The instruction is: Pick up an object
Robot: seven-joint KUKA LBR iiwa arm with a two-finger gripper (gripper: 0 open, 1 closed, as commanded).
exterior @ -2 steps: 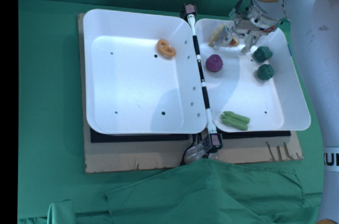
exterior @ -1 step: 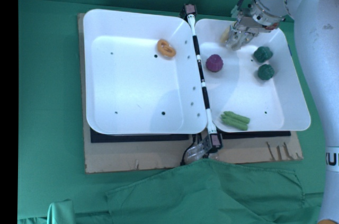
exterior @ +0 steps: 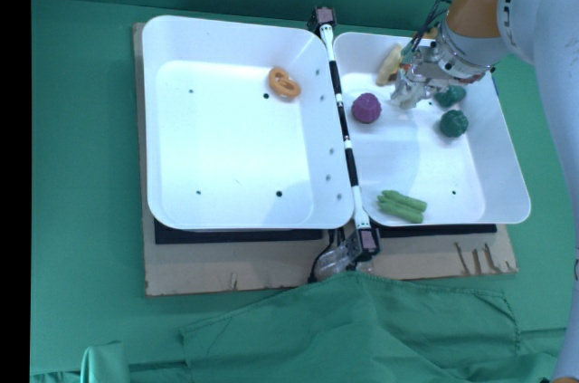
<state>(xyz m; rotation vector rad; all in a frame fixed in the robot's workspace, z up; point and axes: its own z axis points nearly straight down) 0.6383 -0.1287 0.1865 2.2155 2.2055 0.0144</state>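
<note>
Purple berry toy (exterior: 366,108) sits in right bin (exterior: 507,182) near the divider, just left of the gripper (exterior: 409,93). Gripper state: cannot tell. Probably light, stiff plastic with a bumpy, rounded surface; best pinched across its widest middle.

bins (exterior: 235,218): glossy white plastic | cloth (exterior: 90,146): matt green | board (exterior: 425,268): cardboard

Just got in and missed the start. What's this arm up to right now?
The grey arm reaches in from the right, its gripper low over the right bin, between a purple lumpy object, a yellowish piece and two dark green pieces. Nothing is visibly held. Green pods lie near the front; an orange pretzel sits in the left bin.
</note>
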